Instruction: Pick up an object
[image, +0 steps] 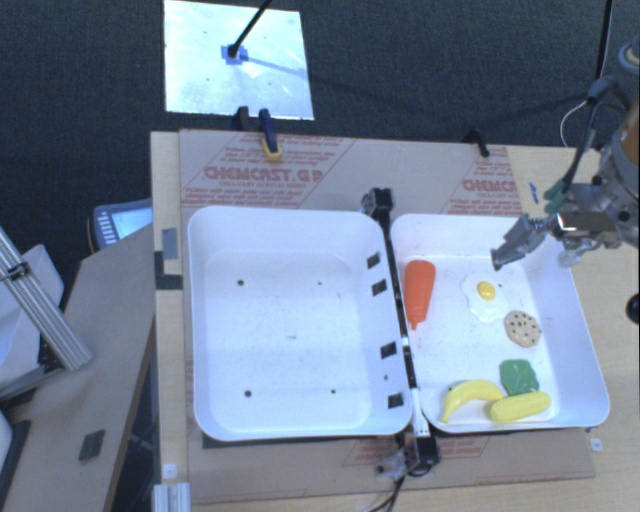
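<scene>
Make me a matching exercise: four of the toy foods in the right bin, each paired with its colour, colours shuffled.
Things:
1. carrot
2. fried egg
3. cookie
4. banana

Colours:
A. white with a yellow centre
B. yellow
C. orange
D. tan with dark specks

Pairs: 1-C, 2-A, 3-D, 4-B

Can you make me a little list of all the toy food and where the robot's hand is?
bins: two white bins, side by side
right bin: holds all the toy food
carrot: orange, by the divider
fried egg: middle of bin
cookie: just below the egg
green piece: near the front
banana: front, yellow
yellow piece: front, beside the banana
gripper: above the bin's back, near the egg, holding nothing
</scene>
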